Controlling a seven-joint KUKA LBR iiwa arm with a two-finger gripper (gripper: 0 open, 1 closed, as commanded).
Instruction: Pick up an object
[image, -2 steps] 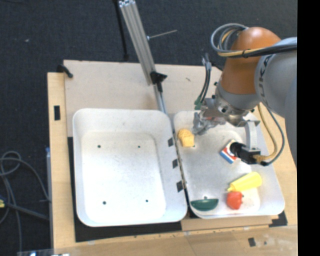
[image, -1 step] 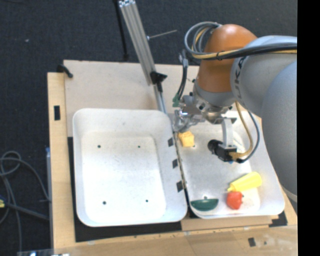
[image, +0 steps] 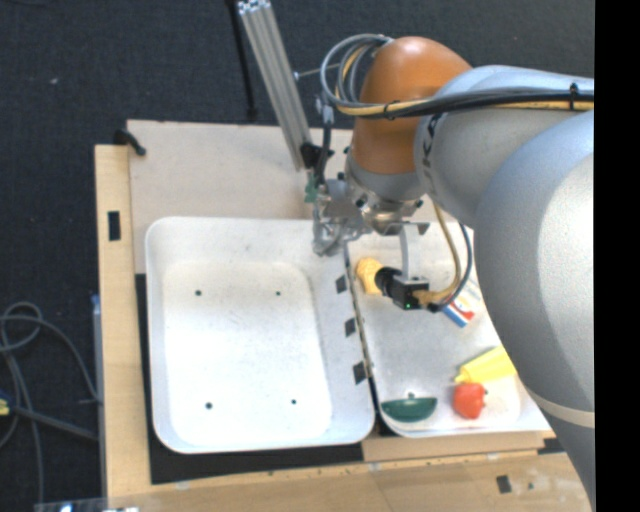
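Note:
My gripper (image: 326, 238) hangs over the back end of the divider between the two bins, at the left bin's far right corner. Nothing shows between its tips. The right bin (image: 400, 340) holds a yellow block (image: 487, 365), a red rounded object (image: 470, 400) and a dark green dome-shaped object (image: 410, 407) near its front edge. A small red, white and blue item (image: 456, 314) lies further back, partly under the arm. All of them sit well to the front right of the gripper.
The left bin (image: 240, 330) is a shallow white tray with raised walls. A slanted aluminium rail (image: 275, 75) rises behind the bins, close to the gripper. The big grey arm (image: 530, 200) covers the right bin's far side.

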